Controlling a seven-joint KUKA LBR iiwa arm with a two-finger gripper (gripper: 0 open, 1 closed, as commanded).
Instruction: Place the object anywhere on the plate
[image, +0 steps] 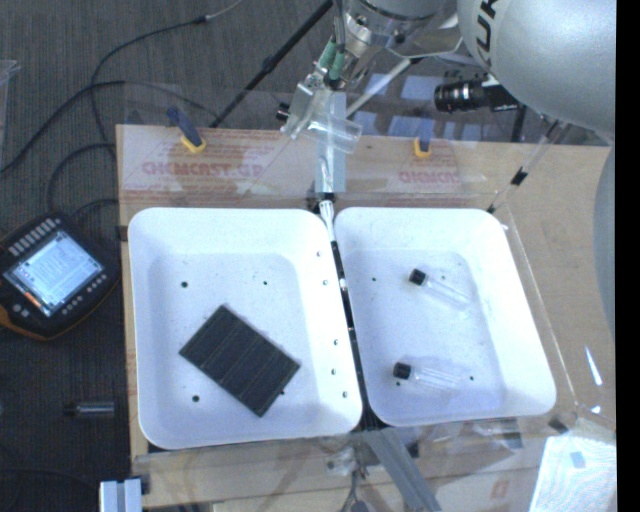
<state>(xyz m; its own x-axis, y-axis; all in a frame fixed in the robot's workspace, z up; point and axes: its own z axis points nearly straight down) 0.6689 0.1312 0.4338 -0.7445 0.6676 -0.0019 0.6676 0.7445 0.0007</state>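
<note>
Below, the left bin (150, 300) is holding a dark ribbed plate (240, 360) lying flat and askew, while the right bin (520, 300) is holding two clear tubes with black caps, one (436, 286) toward the back, the other (428, 375) nearer the front, well apart. Whether the gripper is open or closed, I cannot tell.

- The grey arm (555, 55) fills the far right corner, a broad rounded link with part of dark lettering on it.
- From there the arm narrows toward the left into its wrist at the far edge of the scene.
- The hand (325, 85) hangs below the wrist, pointing down and leftward (it is pale, and its details are hard to make out).
</note>
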